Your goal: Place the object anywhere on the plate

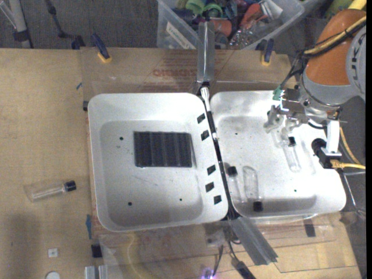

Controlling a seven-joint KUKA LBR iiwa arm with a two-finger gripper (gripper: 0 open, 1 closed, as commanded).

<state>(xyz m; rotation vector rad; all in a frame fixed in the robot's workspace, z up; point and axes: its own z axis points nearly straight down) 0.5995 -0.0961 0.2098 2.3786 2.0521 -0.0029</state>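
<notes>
The plate is a dark ribbed rectangle lying flat in the middle of the left bin. A clear vial with a dark cap lies in the right bin. My gripper hangs over the upper end of that vial, low in the right bin's far right part. Whether it touches the vial is unclear. A second clear vial with a black cap lies nearer the front of the same bin, well apart from the gripper.
A small black piece sits by the divider between the bins. Another capped vial lies on the bench left of the bins. A tub of coloured items stands behind. A yellow cable runs at the right.
</notes>
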